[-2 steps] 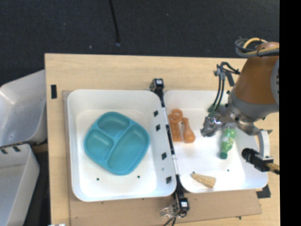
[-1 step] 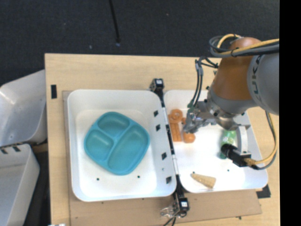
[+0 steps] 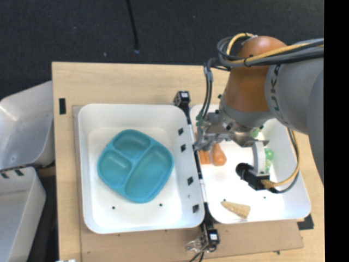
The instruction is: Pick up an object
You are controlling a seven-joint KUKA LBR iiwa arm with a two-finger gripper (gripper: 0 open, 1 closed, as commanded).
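One orange carrot [image 3: 217,156] lies at the right bin's [image 3: 283,198] left wall, just under the gripper [image 3: 210,138], while a teal plate [image 3: 135,165] fills the left bin [image 3: 92,212] on the wooden bench [image 3: 109,78].

grey, rounded arm [image 3: 297,94] lettered in dark on its side; glossy orange band [image 3: 248,78] above the wrist; yellow and black cables [image 3: 283,49] looped over; metallic gripper [image 3: 210,138] hardware below.
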